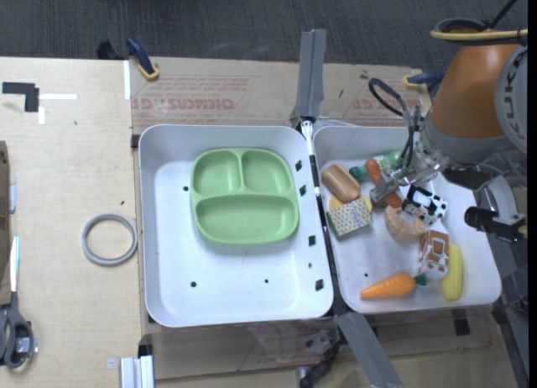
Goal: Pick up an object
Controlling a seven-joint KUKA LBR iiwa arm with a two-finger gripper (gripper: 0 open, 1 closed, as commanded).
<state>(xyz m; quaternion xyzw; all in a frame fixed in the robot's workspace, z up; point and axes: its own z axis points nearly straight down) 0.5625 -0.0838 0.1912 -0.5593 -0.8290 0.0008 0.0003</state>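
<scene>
The right bin (482, 294) holds several toy foods: a brown bun (340, 180), a checkered box (350, 217), an orange carrot (388, 286), a yellow corn cob (453, 272), a small carton (433, 252), a black-and-white cow (427, 204) and a tan bread piece (403, 225). My gripper (391, 186) hangs low over the bin's upper middle, just right of the bun and above the bread piece. Small orange and green items (375, 170) lie right beside it. Nothing is visibly held.
The left bin (168, 277) carries a green divided plate (245, 196). On the bench to the left lie a grey tape ring (109, 238) and scissors (15, 333). A blue clamp (143, 57) sits at the back. The arm's grey and orange body (474, 97) overhangs the right bin's far corner.
</scene>
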